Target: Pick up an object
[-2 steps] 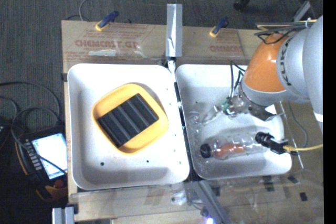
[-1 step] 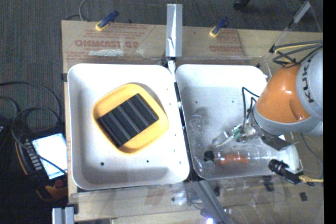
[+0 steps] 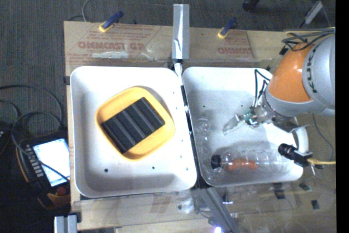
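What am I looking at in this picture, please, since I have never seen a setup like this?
This is one picture from a camera fixed above a bench, looking down at a slant. The grey and orange shape at the right is a robot arm reaching in; its job is to pick up an object. Its hand is the small metal part at the arm's tip, low over the right bin. I cannot tell whether the hand is open or shut, and nothing visibly sits in it. Two shallow white bins stand side by side. The left bin holds a yellow tray with a dark ridged insert. In the right bin, a clear plastic bottle with a dark cap lies on its side near the front wall. Two clamps hold the board at the back.
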Controlling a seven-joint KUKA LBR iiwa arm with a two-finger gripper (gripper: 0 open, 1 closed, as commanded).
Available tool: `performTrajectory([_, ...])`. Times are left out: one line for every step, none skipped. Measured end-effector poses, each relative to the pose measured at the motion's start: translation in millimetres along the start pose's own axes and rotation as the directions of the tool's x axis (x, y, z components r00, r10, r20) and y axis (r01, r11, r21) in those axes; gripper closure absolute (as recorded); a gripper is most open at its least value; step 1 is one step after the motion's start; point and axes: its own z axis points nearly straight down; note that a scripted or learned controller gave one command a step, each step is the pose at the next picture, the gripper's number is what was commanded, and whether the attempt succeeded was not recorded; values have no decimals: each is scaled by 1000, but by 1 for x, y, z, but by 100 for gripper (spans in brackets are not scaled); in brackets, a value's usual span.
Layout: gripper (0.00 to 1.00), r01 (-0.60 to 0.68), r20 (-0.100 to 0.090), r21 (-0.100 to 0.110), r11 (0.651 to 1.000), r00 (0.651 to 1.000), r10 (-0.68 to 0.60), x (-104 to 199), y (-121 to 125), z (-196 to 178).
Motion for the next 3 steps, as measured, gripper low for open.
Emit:
performTrajectory([0, 181, -3, 8, 983, 983, -181, 2, 0, -55])
performTrajectory([0, 182, -8, 8, 983, 983, -182, 93, -46, -92])
performTrajectory([0, 16, -6, 11, 1000, 1000, -16, 118, -24, -91])
